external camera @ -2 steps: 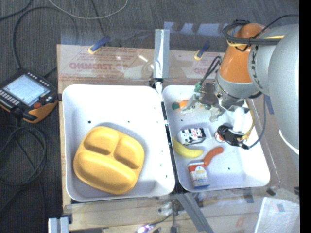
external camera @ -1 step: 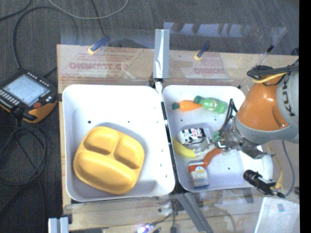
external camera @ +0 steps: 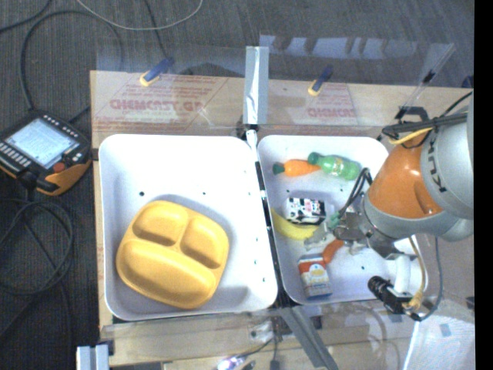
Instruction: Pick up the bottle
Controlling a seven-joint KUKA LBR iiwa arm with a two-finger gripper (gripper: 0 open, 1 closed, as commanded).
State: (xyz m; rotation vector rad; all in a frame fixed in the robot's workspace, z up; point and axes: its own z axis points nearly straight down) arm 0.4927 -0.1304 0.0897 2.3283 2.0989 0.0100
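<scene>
Camera view, fixed overhead, slanted.

- Bench w/ two white bins side by side. Left bin: one item, a yellow divided tray, upside down by the look of it, lying towards the near side.
- Right bin: cluttered. Green bottle lies on its side at the far end, cap end pointing left, touching or just beside an orange carrot-shaped toy. Below them a small dark printed box over a yellow banana-like item. Near edge: small carton w/ red top.
- Arm: grey w/ orange band, enters from right, wrist over the middle of the right bin. Gripper sits low among the clutter near a small orange piece, well apart from the bottle.
- Hand state: cannot tell; too small, too much overlap.
- Step in hand (judgement): approach/search stage. Bottle not lifted, nothing seen held.
- Next move calls for (judgement): rise clear of the clutter, shift to the far end of the bin, line up across the bottle's body, descend. Carrot toy close by; risk of nudging it or catching both.
- Hidden/unclear: arm covers the bin's right part; bottle's right end partly masked by cable. Label on dark box unreadable. Orange piece: kind unclear.
</scene>
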